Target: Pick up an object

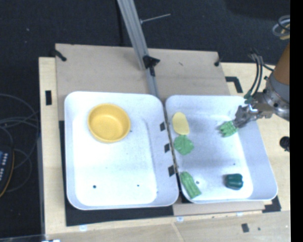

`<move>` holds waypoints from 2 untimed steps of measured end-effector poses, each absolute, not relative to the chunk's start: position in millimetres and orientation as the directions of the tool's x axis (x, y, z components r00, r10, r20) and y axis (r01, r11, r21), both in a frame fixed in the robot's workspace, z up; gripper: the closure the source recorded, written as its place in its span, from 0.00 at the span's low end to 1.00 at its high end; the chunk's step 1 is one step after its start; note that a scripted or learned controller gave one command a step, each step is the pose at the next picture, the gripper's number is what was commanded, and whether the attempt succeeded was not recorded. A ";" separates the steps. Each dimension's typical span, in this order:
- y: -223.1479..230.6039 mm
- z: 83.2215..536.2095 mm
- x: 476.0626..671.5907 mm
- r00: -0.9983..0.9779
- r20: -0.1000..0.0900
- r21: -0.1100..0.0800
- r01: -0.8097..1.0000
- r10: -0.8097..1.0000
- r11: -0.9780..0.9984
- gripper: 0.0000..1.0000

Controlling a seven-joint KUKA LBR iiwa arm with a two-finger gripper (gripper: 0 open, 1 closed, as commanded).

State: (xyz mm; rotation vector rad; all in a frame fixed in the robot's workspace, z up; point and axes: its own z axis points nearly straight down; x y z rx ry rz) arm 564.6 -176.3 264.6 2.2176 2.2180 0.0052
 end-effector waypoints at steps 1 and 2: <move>-176.8 284.9 565.0 0.000 0.000 0.002 1.000 1.000 0.000 1.00; -117.5 274.7 576.9 -0.004 0.000 0.000 1.000 1.000 0.004 1.00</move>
